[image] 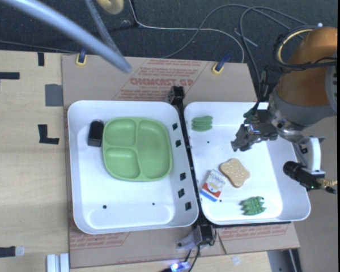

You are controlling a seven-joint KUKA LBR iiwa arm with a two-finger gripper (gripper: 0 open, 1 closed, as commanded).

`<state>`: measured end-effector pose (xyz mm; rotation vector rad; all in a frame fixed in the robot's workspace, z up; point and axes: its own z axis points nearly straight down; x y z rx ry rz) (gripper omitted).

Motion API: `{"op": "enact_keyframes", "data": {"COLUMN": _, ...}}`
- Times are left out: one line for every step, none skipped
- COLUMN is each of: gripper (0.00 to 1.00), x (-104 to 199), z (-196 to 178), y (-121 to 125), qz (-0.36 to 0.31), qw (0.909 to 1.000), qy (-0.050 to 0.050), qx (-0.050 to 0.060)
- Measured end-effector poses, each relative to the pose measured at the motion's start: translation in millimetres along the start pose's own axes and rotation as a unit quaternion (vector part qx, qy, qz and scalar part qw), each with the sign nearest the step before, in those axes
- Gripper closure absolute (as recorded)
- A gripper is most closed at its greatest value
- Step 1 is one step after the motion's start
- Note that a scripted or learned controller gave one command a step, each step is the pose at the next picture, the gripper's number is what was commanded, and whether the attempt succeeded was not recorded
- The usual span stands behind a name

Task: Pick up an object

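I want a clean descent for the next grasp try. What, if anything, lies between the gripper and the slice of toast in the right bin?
Nothing visible does. The gripper is over bare white floor of the right bin, and the toast slice lies below it in the view. The small carton lies beside the toast, left of that path.

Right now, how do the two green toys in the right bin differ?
The ridged green toy lies at the bin's far left corner, beside the divider; the bumpy green toy lies near the front rim. The ridged one is paler, with smooth parallel ribs; the bumpy one is darker, with a knobbly outline. The slice of bread lies close to the bumpy one, far from the ridged one. Both lie flat, apart from the gripper.
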<state>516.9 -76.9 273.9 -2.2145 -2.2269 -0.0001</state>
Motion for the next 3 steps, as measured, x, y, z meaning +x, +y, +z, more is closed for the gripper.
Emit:
{"op": "enact_keyframes", "data": {"gripper": 1.0, "x": 45.0, "z": 5.3, "y": 15.9, "qz": 0.0, "qw": 1.0, "qy": 0.0, "qx": 0.0}}
{"op": "enact_keyframes", "data": {"gripper": 1.0, "x": 101.6, "z": 24.0, "y": 34.5, "qz": 0.0, "qw": 1.0, "qy": 0.0, "qx": 0.001}}
{"op": "enact_keyframes", "data": {"gripper": 1.0, "x": 153.1, "z": 29.2, "y": 44.1, "qz": 0.0, "qw": 1.0, "qy": 0.0, "qx": 0.001}}
